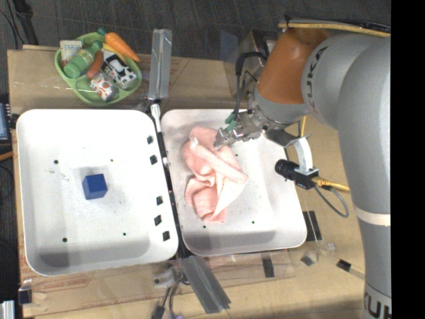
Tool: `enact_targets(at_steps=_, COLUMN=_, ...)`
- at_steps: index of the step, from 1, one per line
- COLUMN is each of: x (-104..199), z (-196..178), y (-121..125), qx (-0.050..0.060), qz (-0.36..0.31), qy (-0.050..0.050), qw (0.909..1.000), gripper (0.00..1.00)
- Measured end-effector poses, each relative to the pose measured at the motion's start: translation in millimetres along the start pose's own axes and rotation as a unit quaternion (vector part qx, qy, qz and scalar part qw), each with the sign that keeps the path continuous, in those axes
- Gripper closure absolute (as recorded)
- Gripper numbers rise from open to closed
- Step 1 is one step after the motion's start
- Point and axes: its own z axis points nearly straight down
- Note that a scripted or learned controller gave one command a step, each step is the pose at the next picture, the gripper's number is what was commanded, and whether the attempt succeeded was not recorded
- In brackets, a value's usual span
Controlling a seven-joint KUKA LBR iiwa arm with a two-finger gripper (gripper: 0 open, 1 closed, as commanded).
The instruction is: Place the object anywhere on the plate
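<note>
The gripper (228,133), whose opening I cannot tell, sits at the top edge of the pink cloth (211,178); such limp fabric may slip free on lifting.

I log the crumpled pale-pink fabric cloth (211,175) lying in a folded heap in the right-hand white bin (285,224), left of centre.

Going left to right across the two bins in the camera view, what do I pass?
Blue cube in the left bin → pink cloth in the right bin → grey arm reaching in from the right.
</note>
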Motion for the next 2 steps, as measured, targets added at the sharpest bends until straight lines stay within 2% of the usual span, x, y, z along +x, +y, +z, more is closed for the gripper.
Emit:
enact_targets(at_steps=1, x=0.8, z=-32.1, y=0.6, qx=0.0, qz=-0.003, qy=0.0, qw=1.0, gripper=1.0)
enact_targets(at_steps=2, x=52.5, z=-40.0, y=-4.0, qx=0.001, qz=-0.205, qy=0.0, qw=0.9788, gripper=1.0)
